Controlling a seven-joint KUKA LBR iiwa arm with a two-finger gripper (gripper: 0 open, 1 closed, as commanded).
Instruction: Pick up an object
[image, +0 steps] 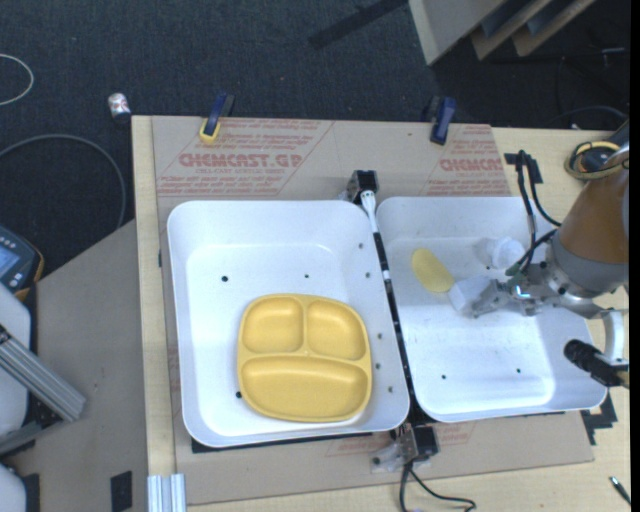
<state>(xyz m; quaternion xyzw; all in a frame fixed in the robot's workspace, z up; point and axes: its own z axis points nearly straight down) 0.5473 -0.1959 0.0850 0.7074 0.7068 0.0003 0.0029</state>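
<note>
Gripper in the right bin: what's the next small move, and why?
Probably shift toward the small yellow object and descend on it. The gripper sits low in the right bin, just beside that object, with nothing visibly between its fingers. It looks like the nearest thing to grasp there.

A single fixed camera looks down on the bench (300, 150) from above, at a slant rather than straight overhead: the bench's far edge lies toward the top of the frame and its near edge toward the bottom. The camera stands far enough back to take in both white bins whole, the left bin (200, 300) and the right bin (480, 390) side by side, together with the brown board under them and a margin of dark floor (150, 50) beyond the far edge (cables lie there). The arm (595, 230) enters from the frame's right side, so the camera faces the bench across the arm's line of reach.
</note>
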